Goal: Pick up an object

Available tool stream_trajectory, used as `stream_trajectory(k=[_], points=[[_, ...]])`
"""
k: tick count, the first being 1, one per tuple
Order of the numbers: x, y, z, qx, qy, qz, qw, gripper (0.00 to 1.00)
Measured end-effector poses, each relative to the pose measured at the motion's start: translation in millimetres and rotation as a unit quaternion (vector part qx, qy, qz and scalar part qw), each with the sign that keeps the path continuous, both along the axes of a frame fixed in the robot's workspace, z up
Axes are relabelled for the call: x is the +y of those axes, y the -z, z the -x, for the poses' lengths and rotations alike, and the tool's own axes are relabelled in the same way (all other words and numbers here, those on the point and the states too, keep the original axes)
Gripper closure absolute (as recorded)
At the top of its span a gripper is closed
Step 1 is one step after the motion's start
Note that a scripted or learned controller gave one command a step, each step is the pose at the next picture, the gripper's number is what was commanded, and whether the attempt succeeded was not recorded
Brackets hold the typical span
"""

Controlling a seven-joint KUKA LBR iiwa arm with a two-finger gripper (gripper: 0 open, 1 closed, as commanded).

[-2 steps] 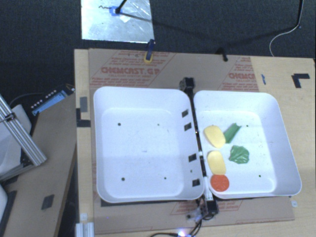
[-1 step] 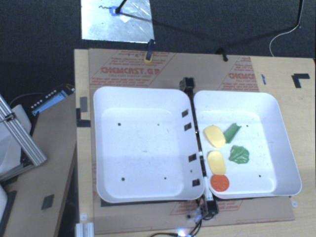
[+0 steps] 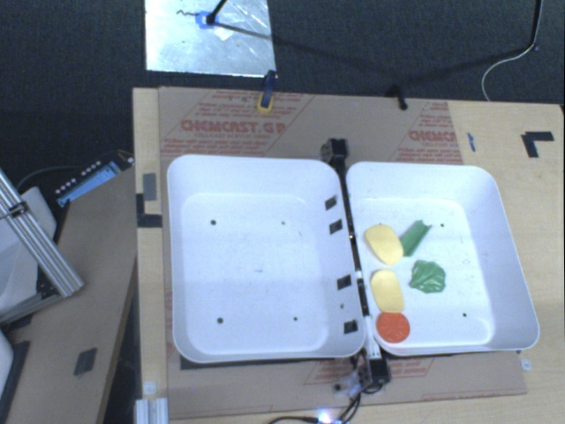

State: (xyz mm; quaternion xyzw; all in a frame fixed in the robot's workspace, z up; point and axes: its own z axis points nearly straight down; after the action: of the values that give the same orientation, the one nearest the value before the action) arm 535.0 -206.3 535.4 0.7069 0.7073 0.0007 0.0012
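My stock for the pick: right bin (image 3: 494, 237) holding, along its left wall, two yellow pieces (image 3: 384, 243) (image 3: 387, 290), an orange disc (image 3: 393, 327) at the near-left corner, two green pieces (image 3: 414, 233) (image 3: 427, 276) inward—loosely scattered, each separately graspable; left bin (image 3: 256, 263).

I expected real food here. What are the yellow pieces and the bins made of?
Both yellow pieces look like smooth, matte moulded plastic or foam, evenly coloured; too small to be sure. The white bins look like thin formed plastic, with rounded corners and a faint sheen.
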Motion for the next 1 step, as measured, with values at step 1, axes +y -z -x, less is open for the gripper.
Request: stream_trajectory(k=[1], points=[[54.7,132.0,7.6,0.006,-0.004,-0.0025,1.0000,1.00]])
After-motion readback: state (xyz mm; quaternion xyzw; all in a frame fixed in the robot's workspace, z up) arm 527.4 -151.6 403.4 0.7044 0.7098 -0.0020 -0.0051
